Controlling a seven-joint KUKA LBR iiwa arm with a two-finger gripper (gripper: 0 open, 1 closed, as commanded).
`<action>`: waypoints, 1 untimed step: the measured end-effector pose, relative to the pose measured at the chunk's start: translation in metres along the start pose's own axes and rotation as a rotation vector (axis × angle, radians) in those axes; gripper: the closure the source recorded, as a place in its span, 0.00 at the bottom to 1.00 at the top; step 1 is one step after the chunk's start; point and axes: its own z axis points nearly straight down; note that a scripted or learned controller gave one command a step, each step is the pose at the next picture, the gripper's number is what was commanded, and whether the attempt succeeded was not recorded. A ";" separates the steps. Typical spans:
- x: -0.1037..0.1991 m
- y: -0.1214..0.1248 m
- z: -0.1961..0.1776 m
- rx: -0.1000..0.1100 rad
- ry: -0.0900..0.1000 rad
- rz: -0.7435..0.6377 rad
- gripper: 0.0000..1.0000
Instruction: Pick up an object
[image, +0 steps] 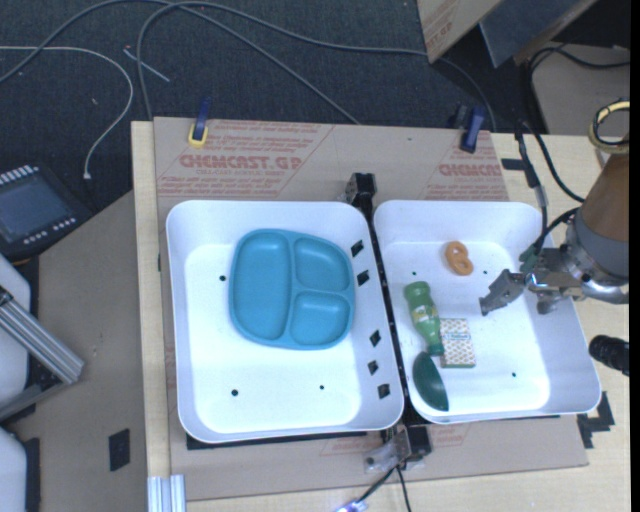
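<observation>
The right bin (560, 395) holds several small items. An orange pretzel-shaped piece (459, 258) lies near its back. A green bottle (422, 313) lies along the bin's left side, with a small checkered packet (457, 343) beside it. A dark green rounded piece (431, 382) rests near the front left corner. My gripper (521, 295) hovers over the bin's right half, to the right of the bottle and packet. Its fingers (497, 293) are spread open with nothing between them.
The left bin (200, 390) holds a blue divided plate (292, 288). A black divider with clips (375, 300) runs between the two bins. Cables (535, 170) trail along the bench's back right, near the arm.
</observation>
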 end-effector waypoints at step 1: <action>0.000 0.003 -0.005 -0.012 -0.002 -0.003 0.00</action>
